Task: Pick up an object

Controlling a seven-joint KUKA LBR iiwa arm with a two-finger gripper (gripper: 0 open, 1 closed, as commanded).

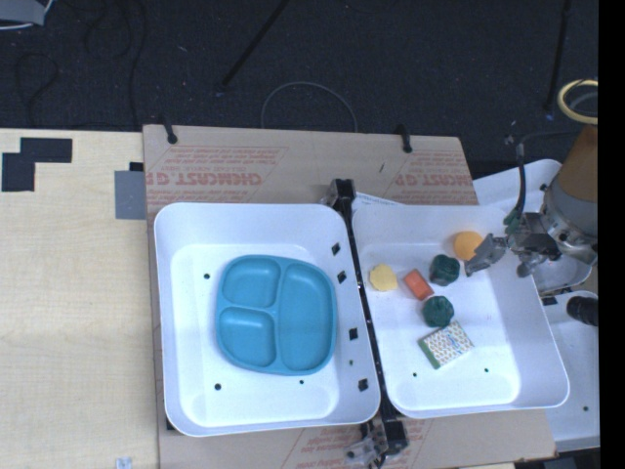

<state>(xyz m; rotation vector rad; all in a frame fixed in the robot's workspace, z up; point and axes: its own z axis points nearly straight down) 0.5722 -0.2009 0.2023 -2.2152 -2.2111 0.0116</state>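
Note:
In the right bin [488, 384] lie a yellow round piece [383, 278], a small orange-red block [418, 284], two dark green lumps [444, 270] [437, 311], an orange ball [468, 243] and a flat green-patterned box [446, 345]. My gripper [506, 258] hangs over the bin's right edge, just right of the orange ball. Its grey fingers [482, 255] stand spread apart and open, with nothing between them. The left fingertip is close to the orange ball and the upper green lump; whether it touches them I cannot tell.
The left bin [186, 379] holds a blue divided plate [274, 313]. A black divider [356, 301] runs between the two bins. Both bins rest on a cardboard sheet [293, 164]. The arm's orange band [584, 164] is at the far right.

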